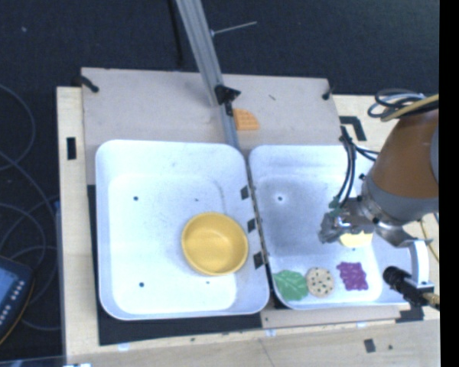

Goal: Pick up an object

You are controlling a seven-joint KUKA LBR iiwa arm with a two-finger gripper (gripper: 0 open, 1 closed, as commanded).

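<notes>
My gripper (338,229) hangs low over the right bin (291,197), near its right side. A pale yellow object (357,240) lies right beside and partly under the gripper; contact is unclear. Along the right bin's front edge lie a green leafy piece (291,283), a round cookie (319,281) and a purple grape bunch (353,275). A yellow bowl (213,243) sits in the left bin (138,205), toward its right front.
The arm's grey and orange wrist (405,167) covers the right bin's far right part. A slanted metal rail (203,52) runs down to the bins' shared edge. A small orange waffle-like block (245,121) lies on the board behind the bins.
</notes>
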